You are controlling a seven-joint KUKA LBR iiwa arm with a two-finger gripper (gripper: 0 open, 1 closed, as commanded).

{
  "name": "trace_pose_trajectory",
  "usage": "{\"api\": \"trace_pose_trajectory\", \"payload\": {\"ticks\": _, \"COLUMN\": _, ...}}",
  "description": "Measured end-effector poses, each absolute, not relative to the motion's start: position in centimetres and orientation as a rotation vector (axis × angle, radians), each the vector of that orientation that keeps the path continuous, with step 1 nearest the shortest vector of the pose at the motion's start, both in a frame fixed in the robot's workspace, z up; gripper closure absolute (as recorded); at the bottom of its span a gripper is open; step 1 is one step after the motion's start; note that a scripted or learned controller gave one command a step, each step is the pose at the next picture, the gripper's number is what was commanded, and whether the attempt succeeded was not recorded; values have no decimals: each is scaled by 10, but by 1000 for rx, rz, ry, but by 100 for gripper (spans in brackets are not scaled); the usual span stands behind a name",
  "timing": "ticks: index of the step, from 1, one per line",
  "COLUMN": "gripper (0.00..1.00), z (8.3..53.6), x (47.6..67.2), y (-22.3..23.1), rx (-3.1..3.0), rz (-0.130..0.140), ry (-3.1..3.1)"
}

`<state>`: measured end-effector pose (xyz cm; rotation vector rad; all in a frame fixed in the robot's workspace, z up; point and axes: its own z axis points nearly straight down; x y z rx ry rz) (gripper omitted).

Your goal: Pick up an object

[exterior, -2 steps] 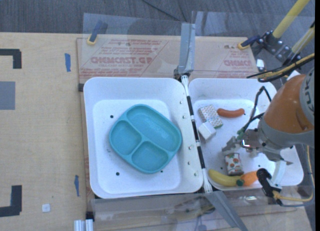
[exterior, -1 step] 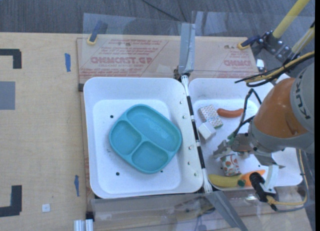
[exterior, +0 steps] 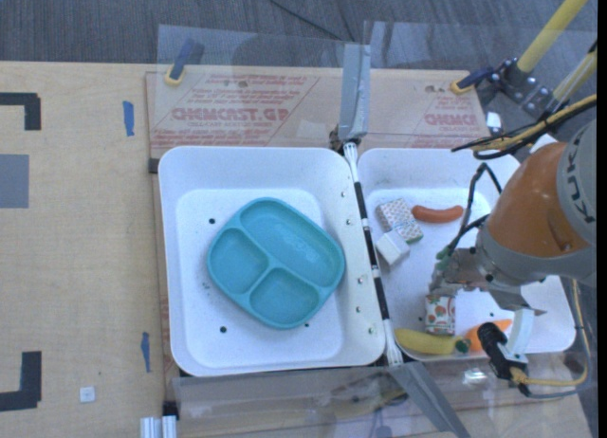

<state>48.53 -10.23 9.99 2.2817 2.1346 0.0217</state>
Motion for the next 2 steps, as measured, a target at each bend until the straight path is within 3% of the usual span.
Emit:
{"api": "trace_pose_trajectory", "payload": {"ticks": 1, "gripper": 0, "z": 100, "x": 485, "y": -102, "rx": 2282, "rz": 21, "ry": 2135}}
{"api": "trace_pose_trajectory", "payload": {"ticks": 2, "gripper": 0, "z": 89, "x": 484, "y": -102, "rx": 2302, "rz": 16, "ry": 2119}}
